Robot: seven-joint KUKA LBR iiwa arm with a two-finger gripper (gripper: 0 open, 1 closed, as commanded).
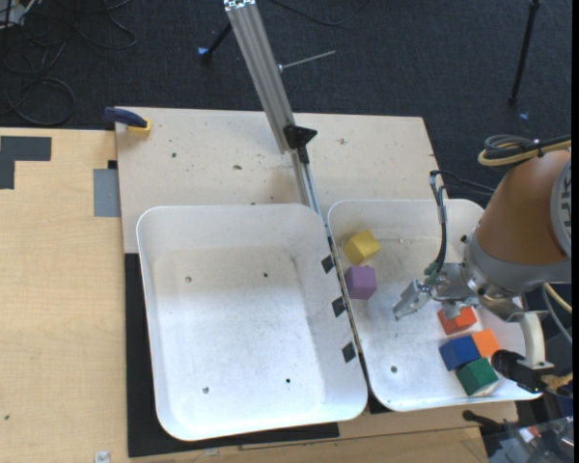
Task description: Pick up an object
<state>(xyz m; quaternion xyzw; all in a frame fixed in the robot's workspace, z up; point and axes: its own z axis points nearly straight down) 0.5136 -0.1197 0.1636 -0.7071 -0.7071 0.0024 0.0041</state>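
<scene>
Across the pale surface [222, 152] sit two shallow white bins side by side; the left bin [174, 249] is the larger expanse and has only specks on its floor, while the right bin [405, 225] carries all the blocks. Over that right bin the arm [526, 225] leans in, its orange band bulking above the wrist. Below it the tool [420, 297] hangs low near the bin floor, between the purple block and the cluster at the near right corner; whether it is spread or pressed together I cannot tell, and nothing shows pinched in it. Candidate objects, by group: a red block [457, 321], orange block [485, 341], blue block [457, 353] and green block [478, 376] crowd together, and a yellow block [361, 247] and purple block [362, 281] lie by the divider. Judging from this, no pick is made yet; choosing, closing and lifting all remain.
</scene>
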